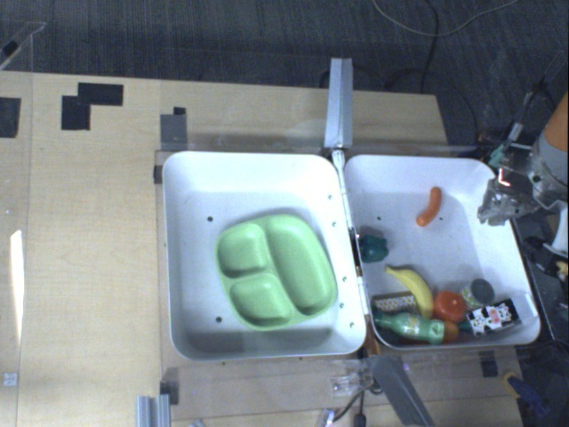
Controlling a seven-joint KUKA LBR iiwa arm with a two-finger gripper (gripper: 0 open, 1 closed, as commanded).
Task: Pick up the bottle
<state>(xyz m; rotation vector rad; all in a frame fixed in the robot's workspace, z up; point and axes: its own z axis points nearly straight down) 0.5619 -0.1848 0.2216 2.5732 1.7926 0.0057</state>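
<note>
1. Far to the gripper's left, a pale green three-compartment plastic tray [276, 269] lies flat in the left white bin [187, 238], clear of the task.
2. Left of and below the gripper, a green plastic bottle [411, 328] lies on its side by the right white bin [471, 172]'s near wall, beside a yellow banana [412, 286] and red tomato [450, 305]; that crowding will likely complicate a grasp.
3. The gripper [500, 205] hovers at the bin's right rim, holding nothing; I cannot tell its opening.
</note>
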